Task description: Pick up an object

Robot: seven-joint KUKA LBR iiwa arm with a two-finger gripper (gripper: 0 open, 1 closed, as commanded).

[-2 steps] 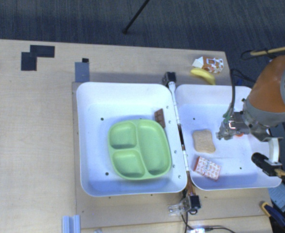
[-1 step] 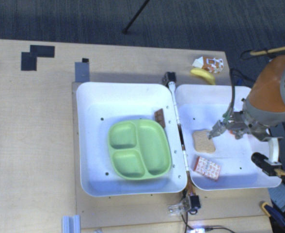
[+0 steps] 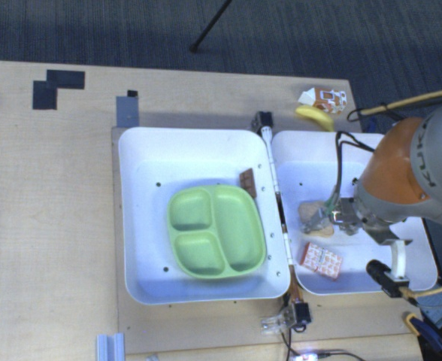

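The gripper [image 3: 332, 218] was down in the right bin [image 3: 311, 156] right at a tan lump [image 3: 312, 215], probably going for it; couldn't tell its grip.

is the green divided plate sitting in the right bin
No, the green divided plate lies in the left bin; the right bin holds smaller items.
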